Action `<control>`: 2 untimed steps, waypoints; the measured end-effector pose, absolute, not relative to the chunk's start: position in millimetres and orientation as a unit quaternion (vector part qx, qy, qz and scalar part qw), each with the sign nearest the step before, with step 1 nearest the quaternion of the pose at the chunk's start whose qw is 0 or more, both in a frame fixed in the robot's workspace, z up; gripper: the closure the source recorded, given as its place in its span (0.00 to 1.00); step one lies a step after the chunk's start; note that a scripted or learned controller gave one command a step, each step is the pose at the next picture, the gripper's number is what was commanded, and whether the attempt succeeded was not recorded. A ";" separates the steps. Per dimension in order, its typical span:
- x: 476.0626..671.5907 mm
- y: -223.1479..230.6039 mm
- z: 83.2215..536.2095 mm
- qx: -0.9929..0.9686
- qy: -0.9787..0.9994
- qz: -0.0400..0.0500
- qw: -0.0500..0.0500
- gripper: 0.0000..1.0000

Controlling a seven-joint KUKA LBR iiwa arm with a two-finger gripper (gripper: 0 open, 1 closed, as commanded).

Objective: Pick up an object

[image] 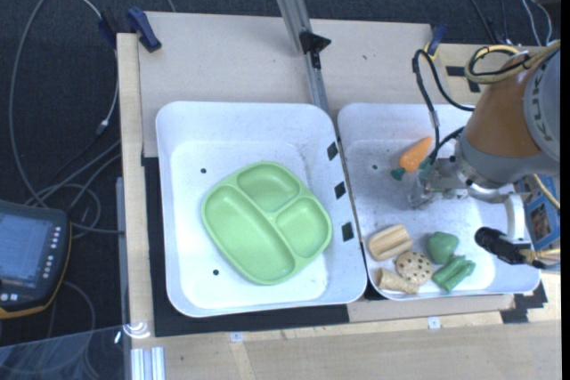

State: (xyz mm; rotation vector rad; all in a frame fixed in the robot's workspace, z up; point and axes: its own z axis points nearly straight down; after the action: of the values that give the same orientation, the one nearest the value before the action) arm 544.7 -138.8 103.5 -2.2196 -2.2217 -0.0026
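Wooden bench point(232, 67), two white bins point(178, 125), possibly carpeted dark floor point(53, 58)

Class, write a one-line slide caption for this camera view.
Gripper low in right white bin beside orange carrot toy; green divided plate in left bin.

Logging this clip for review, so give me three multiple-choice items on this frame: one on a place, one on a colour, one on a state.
1. Where does the green divided plate lie?
A. In the left bin
B. In the right bin
C. On the floor

2. What colour is the carrot-shaped piece beside the pincer?
A. Blue
B. Orange
C. White

3. How is the divided plate loaded?
A. Heaped with toy food
B. Covered by a lid
C. Nothing in its compartments

Answers:
1. A, since it rests on the left bin floor.
2. B, it is orange with a green tip.
3. C, all three compartments show bare green.
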 end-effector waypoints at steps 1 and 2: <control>546.5 -149.4 154.9 -0.707 -0.707 -0.001 -0.003 1.00; 544.7 -146.7 199.5 -0.707 -0.708 -0.002 -0.003 1.00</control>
State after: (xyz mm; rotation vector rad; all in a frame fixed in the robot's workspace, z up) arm 544.7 -146.7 199.5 -2.2235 -2.2272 -0.0056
